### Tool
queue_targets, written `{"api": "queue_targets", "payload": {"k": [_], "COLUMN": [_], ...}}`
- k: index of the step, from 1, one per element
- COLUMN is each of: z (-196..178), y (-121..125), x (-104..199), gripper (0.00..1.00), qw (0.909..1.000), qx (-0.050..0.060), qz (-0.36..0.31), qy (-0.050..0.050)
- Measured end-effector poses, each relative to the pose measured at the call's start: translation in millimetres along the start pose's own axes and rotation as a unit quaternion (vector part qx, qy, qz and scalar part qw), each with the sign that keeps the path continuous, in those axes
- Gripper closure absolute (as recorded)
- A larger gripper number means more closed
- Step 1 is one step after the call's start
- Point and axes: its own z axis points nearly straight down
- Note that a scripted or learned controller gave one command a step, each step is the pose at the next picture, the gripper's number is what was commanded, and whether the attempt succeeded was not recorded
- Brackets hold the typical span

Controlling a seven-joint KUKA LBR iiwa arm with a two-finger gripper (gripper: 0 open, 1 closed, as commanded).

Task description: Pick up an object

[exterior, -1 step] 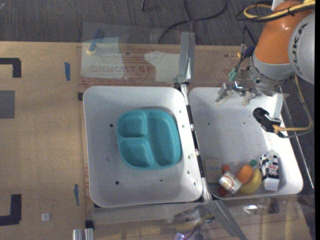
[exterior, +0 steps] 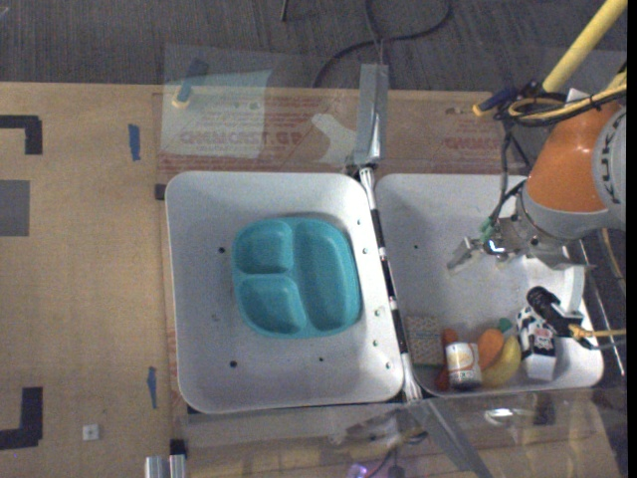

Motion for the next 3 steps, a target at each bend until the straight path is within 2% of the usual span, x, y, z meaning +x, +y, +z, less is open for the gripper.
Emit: {"api": "queue_targets", "payload": {"k": [1,2,3], "z": [-77,-2,4], "y": [0,-47,-24], "x": [-66,-39,-48], "gripper": [0.00,0.00,0.00], "qw": [0.9997,0.9999,0.9993], "qx": [0.000,0.001,-0.003], "qz": [-0.026,0.012,-0.038], "qy": [-0.001,0.000,-0.001]}}
